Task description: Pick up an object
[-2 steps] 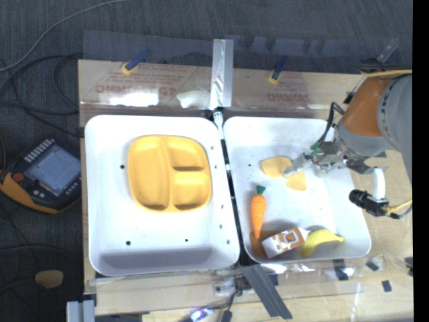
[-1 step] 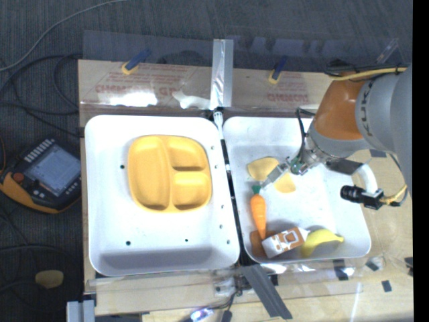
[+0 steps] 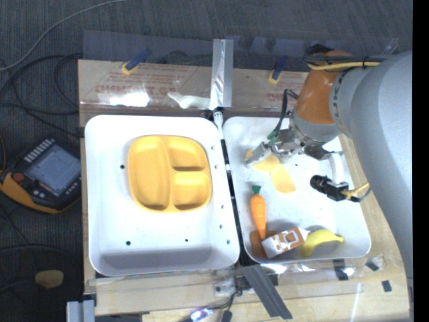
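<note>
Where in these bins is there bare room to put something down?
Most room is in the left bin: the strip between the yellow plate and the near wall. In the right bin, a patch lies between the carrot and the arm-side wall. Its near edge is crowded by carton and yellow fruit; the gripper hangs over its far end.

A yellow plate [image 3: 169,172] with three compartments is lying flat, face up, in the middle of the left bin [image 3: 107,233]. Over in the right bin [image 3: 342,217], an orange carrot [image 3: 258,210] is lying near the left wall, its green top pointing to the far side. Just beside its lower end, a white carton [image 3: 285,241] with an orange label is lying on its side along the near wall. A yellow banana [image 3: 322,241] is resting against the carton's right end. A pale yellow flat piece [image 3: 280,176] is lying beyond the carrot, toward the bin's middle.
</note>
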{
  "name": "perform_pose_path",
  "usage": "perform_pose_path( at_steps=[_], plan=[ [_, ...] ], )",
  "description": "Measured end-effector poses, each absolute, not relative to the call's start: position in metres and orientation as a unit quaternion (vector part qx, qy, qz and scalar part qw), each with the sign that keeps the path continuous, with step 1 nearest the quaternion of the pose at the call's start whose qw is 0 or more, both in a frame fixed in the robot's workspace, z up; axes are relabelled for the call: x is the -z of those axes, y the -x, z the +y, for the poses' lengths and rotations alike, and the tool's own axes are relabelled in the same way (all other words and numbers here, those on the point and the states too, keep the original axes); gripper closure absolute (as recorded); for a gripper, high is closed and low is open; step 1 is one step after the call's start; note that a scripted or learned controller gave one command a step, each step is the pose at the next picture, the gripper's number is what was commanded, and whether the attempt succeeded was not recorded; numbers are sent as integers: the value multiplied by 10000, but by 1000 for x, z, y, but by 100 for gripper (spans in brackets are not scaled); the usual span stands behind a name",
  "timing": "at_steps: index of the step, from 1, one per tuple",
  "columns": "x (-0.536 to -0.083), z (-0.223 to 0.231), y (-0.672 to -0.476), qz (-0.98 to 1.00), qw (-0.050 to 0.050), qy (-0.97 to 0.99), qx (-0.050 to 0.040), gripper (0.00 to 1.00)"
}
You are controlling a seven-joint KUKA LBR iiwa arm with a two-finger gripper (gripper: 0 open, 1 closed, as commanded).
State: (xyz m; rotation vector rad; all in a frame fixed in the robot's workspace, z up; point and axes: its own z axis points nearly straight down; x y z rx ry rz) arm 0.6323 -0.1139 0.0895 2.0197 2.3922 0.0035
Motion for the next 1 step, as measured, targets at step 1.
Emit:
perform_pose_path(
  at_steps=[1],
  plan=[
    [-90, -103, -596, 7846, 65, -6200, -16, 0]
  ],
)
